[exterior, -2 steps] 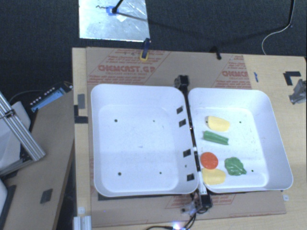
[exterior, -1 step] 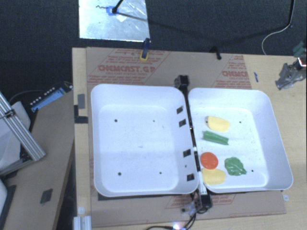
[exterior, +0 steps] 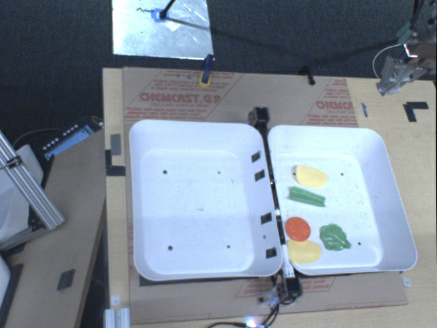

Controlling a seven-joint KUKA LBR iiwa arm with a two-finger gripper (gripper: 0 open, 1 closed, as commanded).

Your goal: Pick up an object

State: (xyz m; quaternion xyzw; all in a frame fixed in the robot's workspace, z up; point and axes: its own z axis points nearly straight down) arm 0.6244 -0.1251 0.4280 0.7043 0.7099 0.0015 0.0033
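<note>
Even bright light, bins point(exterior: 205, 132) glaring white (edges slightly soft).

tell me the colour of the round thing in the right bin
Orange-red, the round thing in the camera view, between the green stick and a yellow piece.

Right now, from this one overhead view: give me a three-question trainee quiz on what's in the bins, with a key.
1. True or false: the round red toy tomato lies in the left shallow white bin.
2. Which item sits nearest the right shallow white bin's far wall? A) long green bean pod B) pale yellow oval piece C) leafy green lump
3. Fill in: just below the tomato lies a second ___ piece.

Key: 1 false; 2 B; 3 yellow.
</note>
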